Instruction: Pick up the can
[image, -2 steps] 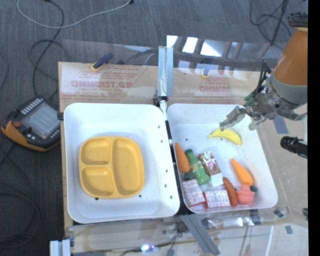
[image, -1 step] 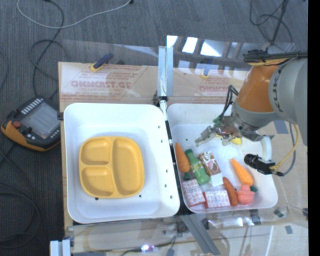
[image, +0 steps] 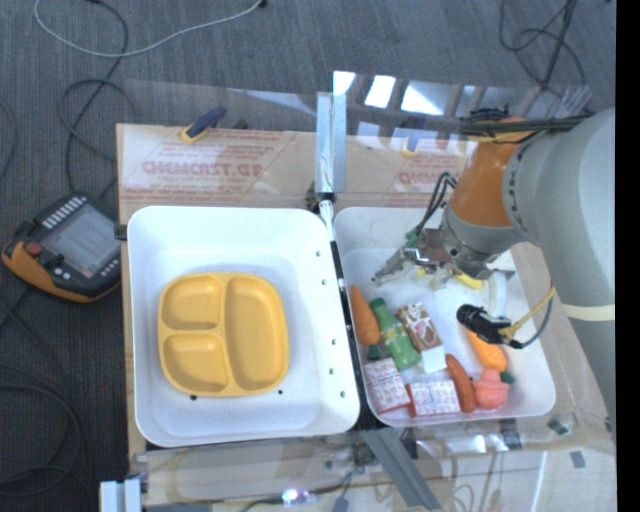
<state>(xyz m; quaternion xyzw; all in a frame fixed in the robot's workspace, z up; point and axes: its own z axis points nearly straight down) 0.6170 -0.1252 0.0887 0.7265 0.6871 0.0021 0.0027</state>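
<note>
Bulky grey arm, orange wrist band, black cables, metallic hand.

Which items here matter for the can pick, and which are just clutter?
Job:
- pincer, over the right bin
- brown-labelled item, possibly the can; cannot tell for sure

Lying about:
- yellow divided plate in the left bin
- carrot
- green bottle
- red-and-white packets
- handheld controller off the bench
</note>
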